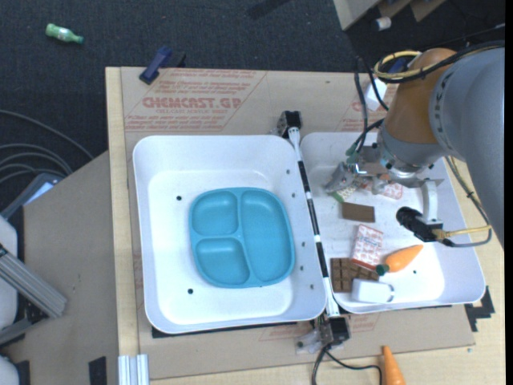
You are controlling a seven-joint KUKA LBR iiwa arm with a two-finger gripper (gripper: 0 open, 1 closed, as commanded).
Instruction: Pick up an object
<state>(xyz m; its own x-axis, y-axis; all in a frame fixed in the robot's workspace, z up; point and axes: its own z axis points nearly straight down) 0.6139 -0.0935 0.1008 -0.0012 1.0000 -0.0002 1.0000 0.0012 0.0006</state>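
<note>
Gripper (350, 175) low in right bin (457, 287), seemingly beside brown block (358, 212)

The blue divided tray (240, 237) fills the middle of the left bin (152, 175), leaving bare white floor as a band all around it. Past the ridge on the tray's right, the arm (449, 95) blocks the right bin's (469, 283) far half, and small things crowd its near half: a toy carrot (402, 257), brown blocks (343, 273), a patterned packet (368, 245).
</note>
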